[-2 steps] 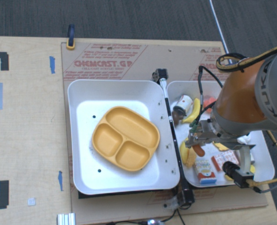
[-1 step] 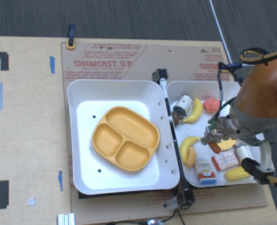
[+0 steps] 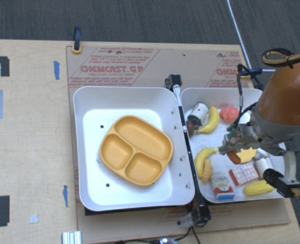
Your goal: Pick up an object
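My gripper (image 3: 237, 144) hangs low over the middle of the right bin (image 3: 217, 93), right above a brown sausage-shaped piece (image 3: 234, 158) and a yellow wedge (image 3: 248, 154). Around it lie toy foods: a banana (image 3: 209, 121) and a pink piece (image 3: 230, 113) at the back, and a silver can (image 3: 196, 112) on its side at the back left. A second banana (image 3: 205, 162) is at the front left. A small carton (image 3: 222, 185), a red and white box (image 3: 244, 173) and a yellow piece (image 3: 258, 188) sit along the front. The wrist hides what lies directly beneath it.
The left bin (image 3: 84, 136) holds a yellow divided plate (image 3: 136, 150). A white cylinder (image 3: 262, 164) lies just right of the gripper. The divider wall between the bins (image 3: 185, 141) runs close to the left of the bananas. Cables (image 3: 246, 75) hang behind the arm.
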